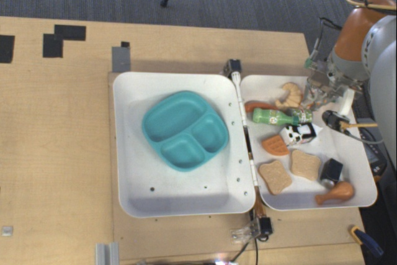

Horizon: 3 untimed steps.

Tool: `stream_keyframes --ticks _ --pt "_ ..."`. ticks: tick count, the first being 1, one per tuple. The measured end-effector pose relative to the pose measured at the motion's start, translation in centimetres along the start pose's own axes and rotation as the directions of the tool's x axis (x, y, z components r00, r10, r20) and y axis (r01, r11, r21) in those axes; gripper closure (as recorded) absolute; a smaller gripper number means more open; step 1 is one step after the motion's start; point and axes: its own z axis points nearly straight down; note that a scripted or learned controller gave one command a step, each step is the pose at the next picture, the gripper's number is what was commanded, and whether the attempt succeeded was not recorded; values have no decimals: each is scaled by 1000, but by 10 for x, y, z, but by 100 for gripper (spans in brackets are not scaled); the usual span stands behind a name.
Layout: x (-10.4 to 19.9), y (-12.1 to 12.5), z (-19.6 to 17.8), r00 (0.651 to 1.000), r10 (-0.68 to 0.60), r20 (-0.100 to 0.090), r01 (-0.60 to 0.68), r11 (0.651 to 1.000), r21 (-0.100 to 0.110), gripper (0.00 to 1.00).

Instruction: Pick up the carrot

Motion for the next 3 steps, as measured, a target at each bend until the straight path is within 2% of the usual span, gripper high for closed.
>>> stream_keyframes --ticks 1,2,3 --pt "2 2 -13 1000 -8 1 8 1000 -7 100" --pt "69 -26 -8 998 57 -6 -57 998 -27 100" --pt "64 -89 21 964 264 -17 -265 964 -38 100"
